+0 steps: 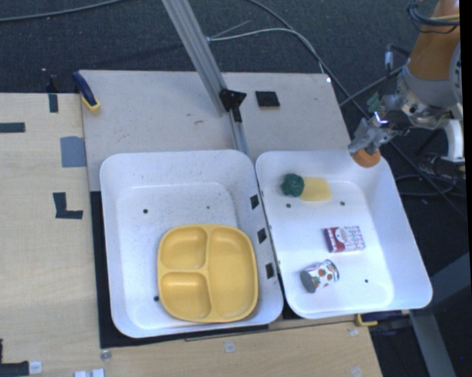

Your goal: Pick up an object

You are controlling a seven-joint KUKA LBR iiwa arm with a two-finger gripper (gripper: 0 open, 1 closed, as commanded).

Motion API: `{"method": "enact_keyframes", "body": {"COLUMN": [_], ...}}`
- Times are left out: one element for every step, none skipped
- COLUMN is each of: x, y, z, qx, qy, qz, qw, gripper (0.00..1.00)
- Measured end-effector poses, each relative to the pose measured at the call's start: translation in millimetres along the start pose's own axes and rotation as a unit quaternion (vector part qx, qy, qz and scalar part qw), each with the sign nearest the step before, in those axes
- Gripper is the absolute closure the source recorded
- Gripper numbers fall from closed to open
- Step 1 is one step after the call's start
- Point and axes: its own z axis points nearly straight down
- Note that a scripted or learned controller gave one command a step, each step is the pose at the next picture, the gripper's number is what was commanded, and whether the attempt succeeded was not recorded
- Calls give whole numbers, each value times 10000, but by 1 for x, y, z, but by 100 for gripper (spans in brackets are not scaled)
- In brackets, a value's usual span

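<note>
Objects for picking are seen in the right bin point(376, 185): a green ball point(292, 184) touching a yellow block point(316, 190), a red packet point(344, 238) and a small can point(319, 275), all below and left of the gripper point(367, 143). An orange piece point(366, 156) is seen at the gripper's tip, at the bin's far corner; a firm hold cannot be confirmed. It could be dropped on the rim, or the ball could roll away.

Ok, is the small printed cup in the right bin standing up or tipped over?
Tipped over: the small printed cup lies on its side on the right white bin's floor, its grey end facing left.
</note>
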Motion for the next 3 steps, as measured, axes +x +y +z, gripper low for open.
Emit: {"method": "enact_keyframes", "body": {"x": [49,102,157], "y": [-20,-45,-59], "z": [-9,0,12], "qx": [4,16,17], "qy": [5,8,7], "qz": [-16,-17,-21], "qw": [10000,10000,10000], "gripper": [100,100,100]}}
